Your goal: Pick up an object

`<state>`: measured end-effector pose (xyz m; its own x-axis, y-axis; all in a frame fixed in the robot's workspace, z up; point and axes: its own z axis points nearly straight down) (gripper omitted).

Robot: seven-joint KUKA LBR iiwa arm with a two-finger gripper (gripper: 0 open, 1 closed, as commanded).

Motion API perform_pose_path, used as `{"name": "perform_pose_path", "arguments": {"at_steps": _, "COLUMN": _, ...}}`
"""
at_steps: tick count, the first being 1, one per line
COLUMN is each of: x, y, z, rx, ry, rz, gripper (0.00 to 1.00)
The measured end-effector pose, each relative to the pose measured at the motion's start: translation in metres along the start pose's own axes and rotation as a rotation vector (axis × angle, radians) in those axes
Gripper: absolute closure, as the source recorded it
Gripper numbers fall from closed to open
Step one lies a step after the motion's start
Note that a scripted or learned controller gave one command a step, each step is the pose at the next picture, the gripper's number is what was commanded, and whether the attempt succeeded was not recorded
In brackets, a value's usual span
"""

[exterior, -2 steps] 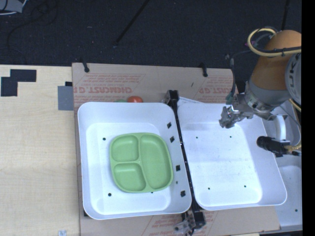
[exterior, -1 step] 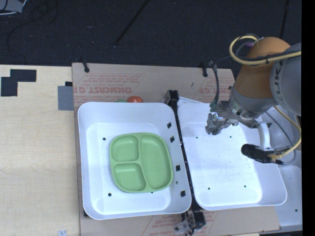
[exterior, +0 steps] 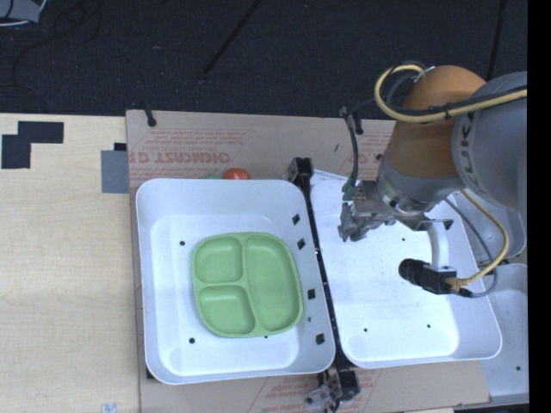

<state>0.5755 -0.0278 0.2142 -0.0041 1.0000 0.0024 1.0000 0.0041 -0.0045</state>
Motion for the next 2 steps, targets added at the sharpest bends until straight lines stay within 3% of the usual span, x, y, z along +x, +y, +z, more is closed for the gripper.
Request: {"name": "perform_pose_path", "arguments": {"at_steps": 2, "x": 0.107, "y": -0.028, "z": -0.006, "rx": 0.001, "ry": -0.001, "rz": 0.000, "gripper": 1.00}}
